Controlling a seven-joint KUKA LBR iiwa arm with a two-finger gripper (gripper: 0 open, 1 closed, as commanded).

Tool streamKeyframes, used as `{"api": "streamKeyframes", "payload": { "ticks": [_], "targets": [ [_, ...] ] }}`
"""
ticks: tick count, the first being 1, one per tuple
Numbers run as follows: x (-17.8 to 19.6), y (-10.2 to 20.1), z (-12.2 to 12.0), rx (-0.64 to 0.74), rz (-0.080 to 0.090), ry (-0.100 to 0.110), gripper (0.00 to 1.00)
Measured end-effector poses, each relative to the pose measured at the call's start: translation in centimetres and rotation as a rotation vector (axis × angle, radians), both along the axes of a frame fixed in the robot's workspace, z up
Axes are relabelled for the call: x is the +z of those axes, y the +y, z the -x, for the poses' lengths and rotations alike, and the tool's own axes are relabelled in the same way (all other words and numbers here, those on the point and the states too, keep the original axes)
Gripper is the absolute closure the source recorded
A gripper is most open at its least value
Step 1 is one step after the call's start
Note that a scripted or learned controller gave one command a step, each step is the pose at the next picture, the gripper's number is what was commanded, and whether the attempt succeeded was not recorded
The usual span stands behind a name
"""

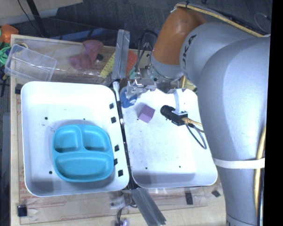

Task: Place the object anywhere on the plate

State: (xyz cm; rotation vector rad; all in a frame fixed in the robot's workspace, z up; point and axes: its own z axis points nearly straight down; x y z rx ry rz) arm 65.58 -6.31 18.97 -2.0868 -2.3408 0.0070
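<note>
A light blue divided plate (82, 152) lies in the left white bin (38, 110), toward its front. In the right bin (177, 158) a small purple cube (145, 113) rests near the back left. A blue object (127, 102) sits in that bin's back left corner, against the divider. My gripper (133, 89) hangs right over the blue object, low in that corner, with the orange-banded wrist (175, 32) above it. The purple cube is a short way to the gripper's right and lies apart from it.
A black part with a yellow cable (175, 115) hangs from the arm just right of the cube. Behind the bins a clear plastic box (31, 63) and pink items (88, 54) lie on the bench. The arm's grey body (231, 100) covers the right bin's right side.
</note>
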Motion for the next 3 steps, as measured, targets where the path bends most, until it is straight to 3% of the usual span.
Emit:
{"api": "streamKeyframes", "payload": {
  "ticks": [1,2,3],
  "targets": [
    [6.8,6.6,3.0,0.464,-0.001,-0.005,1.00],
    [4.1,7.0,10.3,0.529,-0.002,-0.001,1.00],
    [4.2,7.0,10.2,0.530,-0.001,-0.004,0.00]
  ]
}}
